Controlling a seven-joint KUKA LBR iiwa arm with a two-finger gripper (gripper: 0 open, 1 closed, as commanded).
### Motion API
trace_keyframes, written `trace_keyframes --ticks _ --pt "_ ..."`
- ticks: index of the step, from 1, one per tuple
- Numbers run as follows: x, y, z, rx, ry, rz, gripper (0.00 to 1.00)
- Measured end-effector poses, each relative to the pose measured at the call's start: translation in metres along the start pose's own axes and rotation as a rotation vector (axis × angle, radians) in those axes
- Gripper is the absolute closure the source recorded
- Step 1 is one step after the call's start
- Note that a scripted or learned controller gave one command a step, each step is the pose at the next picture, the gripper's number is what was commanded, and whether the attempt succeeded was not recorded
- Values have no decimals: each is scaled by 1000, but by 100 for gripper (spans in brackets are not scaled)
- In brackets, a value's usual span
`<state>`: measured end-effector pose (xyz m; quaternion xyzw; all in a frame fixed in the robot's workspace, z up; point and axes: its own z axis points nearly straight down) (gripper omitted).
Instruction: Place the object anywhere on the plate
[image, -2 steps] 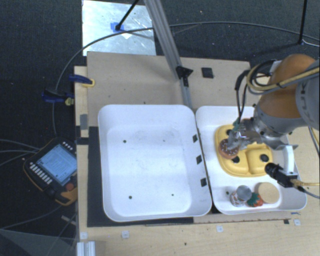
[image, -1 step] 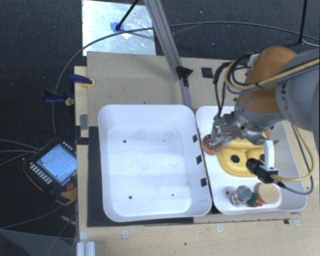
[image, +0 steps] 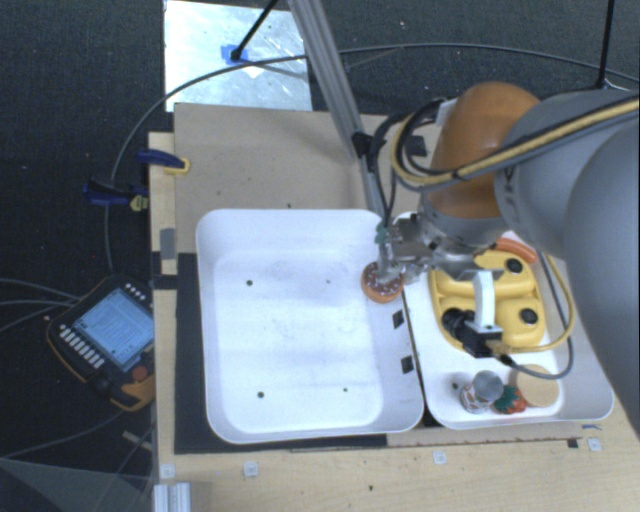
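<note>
Your arm (image: 560, 170) reaches in from the right and bends down over the gap between the two bins, its orange band above the wrist. The gripper (image: 390, 262) points down at the right edge of the left bin (image: 290, 330), with a small round brown object (image: 380, 287) directly beneath its tip; you cannot tell its state or whether it grips the object. The right bin (image: 590, 400) holds a yellow toy (image: 515, 295) and smaller pieces. A teach pendant (image: 105, 335) lies left of the bench.
</note>
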<state>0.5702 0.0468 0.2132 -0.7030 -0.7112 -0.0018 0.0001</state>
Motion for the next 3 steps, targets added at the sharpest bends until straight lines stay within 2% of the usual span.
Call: trace_keyframes --ticks 1,2,3 --pt "60 4 -11 0 0 0 100" --pt "116 9 -3 1 0 1 100" --pt "112 9 -4 1 -2 6 0"
